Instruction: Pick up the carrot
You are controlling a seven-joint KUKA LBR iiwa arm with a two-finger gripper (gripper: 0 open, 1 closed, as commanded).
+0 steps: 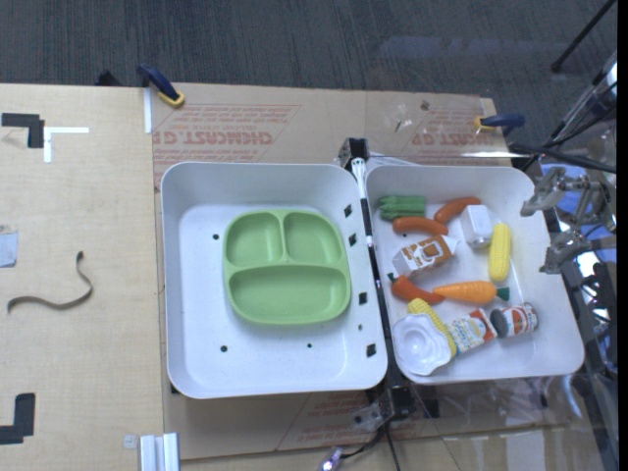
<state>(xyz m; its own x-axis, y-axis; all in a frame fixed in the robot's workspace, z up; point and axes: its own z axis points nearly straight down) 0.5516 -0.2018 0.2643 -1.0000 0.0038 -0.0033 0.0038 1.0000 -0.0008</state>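
Note:
The carrot (pixel 465 290) is orange with a small green top at its right end. It lies on its side in the lower middle of the right bin (pixel 549 356). An orange-red pepper-like piece (pixel 409 288) touches its left tip, and a small carton (pixel 424 255) lies just above it. A bottle (pixel 471 331) and a can (pixel 516 320) lie just below it.
The right bin also holds a yellow corn cob (pixel 499 248), a white block (pixel 478 224), two orange sausages (pixel 420 226), a green vegetable (pixel 402 206) and a white cup (pixel 420 346). The left bin (pixel 186 341) holds a green divided plate (pixel 287 268). Metal rods and cables (pixel 574 214) stand past the right bin's edge.

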